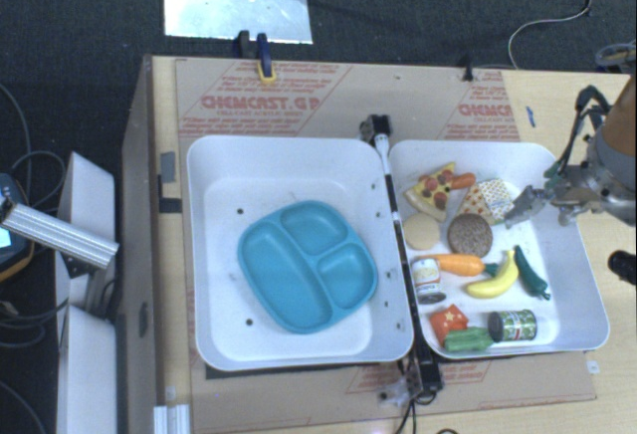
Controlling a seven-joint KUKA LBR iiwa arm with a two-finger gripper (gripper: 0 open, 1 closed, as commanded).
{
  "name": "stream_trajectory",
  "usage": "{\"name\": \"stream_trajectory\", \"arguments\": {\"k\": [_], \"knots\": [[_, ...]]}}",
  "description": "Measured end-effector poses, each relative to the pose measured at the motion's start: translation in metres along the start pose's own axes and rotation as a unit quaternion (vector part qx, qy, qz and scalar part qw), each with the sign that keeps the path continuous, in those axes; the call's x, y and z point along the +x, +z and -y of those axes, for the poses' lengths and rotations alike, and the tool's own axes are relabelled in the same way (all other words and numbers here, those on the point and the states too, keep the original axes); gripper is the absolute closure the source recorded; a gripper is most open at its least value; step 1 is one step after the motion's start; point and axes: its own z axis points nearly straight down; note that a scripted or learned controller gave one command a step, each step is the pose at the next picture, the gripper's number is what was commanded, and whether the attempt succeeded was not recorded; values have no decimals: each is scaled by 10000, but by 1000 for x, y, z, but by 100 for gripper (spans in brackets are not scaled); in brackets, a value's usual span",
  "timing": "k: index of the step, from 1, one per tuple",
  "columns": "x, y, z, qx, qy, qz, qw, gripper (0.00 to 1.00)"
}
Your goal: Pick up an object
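Note:
The right bin (pixel 587 318) holds several toy foods. A pizza slice (pixel 438 189) and a checked cracker (pixel 488 197) lie at its back. A brown round patty (pixel 470 235) and a pale round biscuit (pixel 422 231) sit in the middle. Nearer the front lie a carrot (pixel 460 264), a banana (pixel 495 279), a dark green vegetable (pixel 530 274), a small jar (pixel 427 275), a red piece (pixel 449 320) and a green can (pixel 513 325). My gripper (pixel 542 203) hangs over the bin's right part, just right of the cracker and above the banana. Nothing shows in its grasp.
The left bin (pixel 214 173) carries a blue divided plate (pixel 307 265). A black clip (pixel 377 128) sits at the back where the two bins meet. The grey arm (pixel 607 168) comes in over the right bin's right rim. Cardboard (pixel 299 99) lies under both bins.

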Motion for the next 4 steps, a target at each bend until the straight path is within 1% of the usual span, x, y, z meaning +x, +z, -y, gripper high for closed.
{"name": "stream_trajectory", "arguments": {"k": [1,2,3,4], "knots": [[-32,131,3,-2,8,2,10000,0],[-3,131,29,3,9,-3,10000,0],[-4,120,28,-15,4,1,10000,100],[34,17,-1,-22,-6,1,10000,100]]}}
